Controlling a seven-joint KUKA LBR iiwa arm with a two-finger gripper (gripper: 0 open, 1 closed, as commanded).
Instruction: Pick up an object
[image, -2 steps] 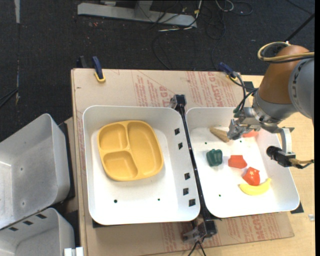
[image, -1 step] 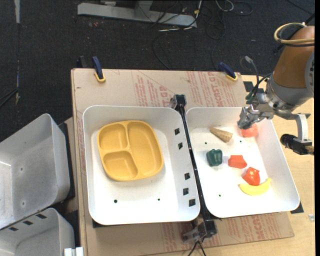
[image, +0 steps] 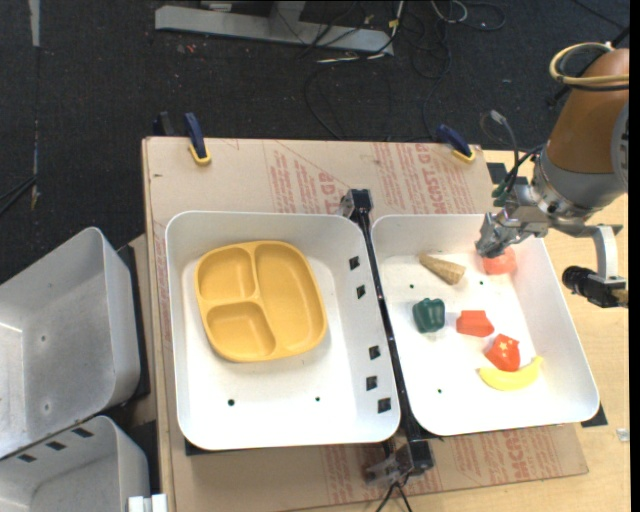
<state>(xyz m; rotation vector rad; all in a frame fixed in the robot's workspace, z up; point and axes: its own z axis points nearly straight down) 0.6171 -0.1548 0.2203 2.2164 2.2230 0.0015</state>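
— Banana (image: 511, 374) lies nearest us in the right bin (image: 575, 340), with a red piece (image: 503, 350), an orange block (image: 475, 322), a pepper (image: 429, 314) and a wedge (image: 443, 267). Is the gripper (image: 497, 238) closing?

— Can't tell; the fingers are too small and blurred. It hangs right over a salmon piece (image: 499, 263), likely its target, partly covering it. That yellow plate (image: 261, 300) sits alone in the left bin (image: 190, 340).

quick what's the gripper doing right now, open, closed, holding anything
Gripper: cannot be told; it sits right over the salmon block at the right bin's far edge, which hides any grasp.
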